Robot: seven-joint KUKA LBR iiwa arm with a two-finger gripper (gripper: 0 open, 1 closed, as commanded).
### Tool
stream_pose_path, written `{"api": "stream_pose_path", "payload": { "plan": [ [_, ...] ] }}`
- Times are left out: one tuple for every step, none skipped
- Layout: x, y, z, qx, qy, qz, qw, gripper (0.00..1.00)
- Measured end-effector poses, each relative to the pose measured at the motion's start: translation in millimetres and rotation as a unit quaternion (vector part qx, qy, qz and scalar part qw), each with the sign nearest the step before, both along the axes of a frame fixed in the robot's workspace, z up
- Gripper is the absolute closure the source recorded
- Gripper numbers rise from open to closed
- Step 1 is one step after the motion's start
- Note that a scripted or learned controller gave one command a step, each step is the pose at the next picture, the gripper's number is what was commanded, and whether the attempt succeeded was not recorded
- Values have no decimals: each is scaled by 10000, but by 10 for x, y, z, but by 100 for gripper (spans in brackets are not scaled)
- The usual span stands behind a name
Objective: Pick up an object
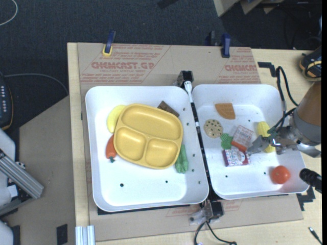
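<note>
The right bin (245,182) holds several small items: an orange wedge (225,110), a speckled cookie (212,127), a pale packet (243,134), a green piece (226,142), a red-and-white packet (235,158), a yellow piece (262,128) and a red ball (280,174). My gripper (257,144) reaches in from the right and sits low in this bin. It is just right of the two packets and below the yellow piece. Nothing is visibly lifted. The arm's wrist hides part of the bin's right wall.
The left bin (97,152) carries a yellow divided tray (148,136). A yellow item (114,117), a red-orange pepper (110,149), a green piece (182,161) and a brown piece (167,107) poke out from under its edges. Black cables (280,80) run along the far right of the bench.
</note>
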State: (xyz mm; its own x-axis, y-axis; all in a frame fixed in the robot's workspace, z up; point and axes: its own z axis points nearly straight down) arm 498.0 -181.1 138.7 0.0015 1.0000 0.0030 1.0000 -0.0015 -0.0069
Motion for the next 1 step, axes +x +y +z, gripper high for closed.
{"api": "stream_pose_path", "payload": {
  "plan": [
    [13, 7, -498, 6, -33, 3, 10000, 0]
  ]
}}
